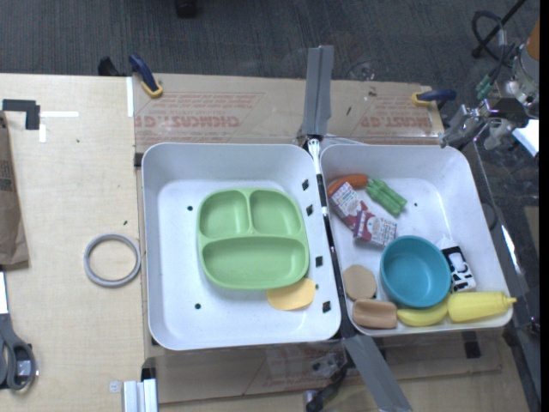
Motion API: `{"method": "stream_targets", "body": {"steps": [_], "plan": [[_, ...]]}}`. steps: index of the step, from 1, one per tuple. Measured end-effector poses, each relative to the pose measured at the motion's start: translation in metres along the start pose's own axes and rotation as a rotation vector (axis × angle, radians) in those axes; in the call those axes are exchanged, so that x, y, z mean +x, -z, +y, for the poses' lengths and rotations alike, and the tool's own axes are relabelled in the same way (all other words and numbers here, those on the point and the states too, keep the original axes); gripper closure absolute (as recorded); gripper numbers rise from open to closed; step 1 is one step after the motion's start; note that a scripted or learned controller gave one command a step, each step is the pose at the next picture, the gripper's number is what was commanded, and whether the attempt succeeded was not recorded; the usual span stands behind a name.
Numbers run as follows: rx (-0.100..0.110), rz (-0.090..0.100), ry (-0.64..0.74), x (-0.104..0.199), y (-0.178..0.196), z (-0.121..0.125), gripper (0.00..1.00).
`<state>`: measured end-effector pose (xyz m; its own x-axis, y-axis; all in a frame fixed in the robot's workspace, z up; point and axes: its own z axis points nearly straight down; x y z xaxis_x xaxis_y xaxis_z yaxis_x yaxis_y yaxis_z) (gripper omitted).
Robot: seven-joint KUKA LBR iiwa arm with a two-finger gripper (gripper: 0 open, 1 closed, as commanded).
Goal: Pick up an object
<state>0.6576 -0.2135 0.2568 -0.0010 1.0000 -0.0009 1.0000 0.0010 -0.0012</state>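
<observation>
The right bin holds a blue bowl, a yellow squeeze bottle, a banana, a brown bun, a tan round piece, a red and white packet, a green pod-like piece, an orange piece and a black and white item. In the left bin lie a green divided plate and a flat yellow piece. My gripper hangs over the far right corner of the right bin, apart from all the objects.
A grey ring lies on the bench left of the bins. A brown bag and scissors are at the left edge. Clamps hold cardboard behind the bins. A grey divider bar stands between the bins.
</observation>
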Motion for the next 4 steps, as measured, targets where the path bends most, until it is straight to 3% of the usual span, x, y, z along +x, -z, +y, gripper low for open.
{"method": "stream_targets", "body": {"steps": [1,2,3,4], "plan": [[0.002,0.001,-0.022,0.031,-0.096,0.001,0.00],[0.000,0.001,0.113,0.100,-0.105,-0.003,0.00],[0.000,0.000,0.131,0.109,-0.165,0.001,0.00],[-0.002,-0.001,0.129,0.108,-0.154,0.002,1.00]]}}
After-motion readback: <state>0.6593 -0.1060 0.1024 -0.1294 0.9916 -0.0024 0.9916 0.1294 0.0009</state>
